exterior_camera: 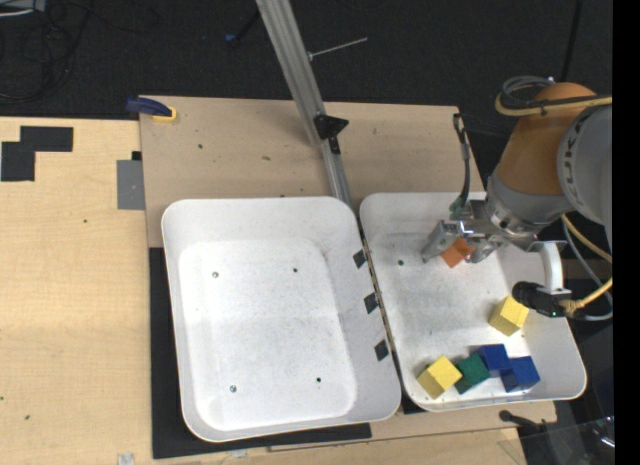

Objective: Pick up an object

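Observation:
My gripper (455, 243) hangs over the upper middle of the right bin (420, 218), reaching in from the right. A small orange block (457, 252) sits between its metal fingers, and the gripper is shut on it. A yellow block (509, 315) lies alone toward the bin's right side. In the bin's near corner a second yellow block (438, 376), a green block (472, 370) and two blue blocks (506, 365) huddle together.
The left bin (262, 313) lies beside the right one, joined by black clips (370, 303). A slanted aluminium bar (300, 83) rises behind the bins. Cables (555, 298) loop at the arm's right.

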Action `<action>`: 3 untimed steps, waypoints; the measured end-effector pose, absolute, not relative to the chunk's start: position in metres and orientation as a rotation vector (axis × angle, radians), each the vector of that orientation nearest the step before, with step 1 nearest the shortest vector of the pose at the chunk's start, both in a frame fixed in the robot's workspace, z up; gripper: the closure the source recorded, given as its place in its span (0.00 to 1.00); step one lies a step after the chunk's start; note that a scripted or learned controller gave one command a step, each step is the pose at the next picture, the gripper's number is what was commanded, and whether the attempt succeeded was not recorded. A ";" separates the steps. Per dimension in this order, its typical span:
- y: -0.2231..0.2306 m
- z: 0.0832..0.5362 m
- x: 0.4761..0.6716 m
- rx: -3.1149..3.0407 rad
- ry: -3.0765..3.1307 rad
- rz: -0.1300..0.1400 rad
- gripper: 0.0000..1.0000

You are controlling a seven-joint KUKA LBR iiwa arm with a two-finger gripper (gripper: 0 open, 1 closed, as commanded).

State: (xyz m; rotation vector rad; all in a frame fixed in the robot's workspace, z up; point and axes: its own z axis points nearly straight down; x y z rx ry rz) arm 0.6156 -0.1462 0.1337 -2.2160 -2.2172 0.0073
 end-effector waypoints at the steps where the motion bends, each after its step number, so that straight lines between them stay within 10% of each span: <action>1: -0.145 0.090 0.616 -2.221 -2.220 0.002 0.00; 2: -0.146 0.100 0.616 -2.225 -2.214 0.002 1.00; 3: -0.150 0.143 0.615 -2.229 -2.216 -0.001 1.00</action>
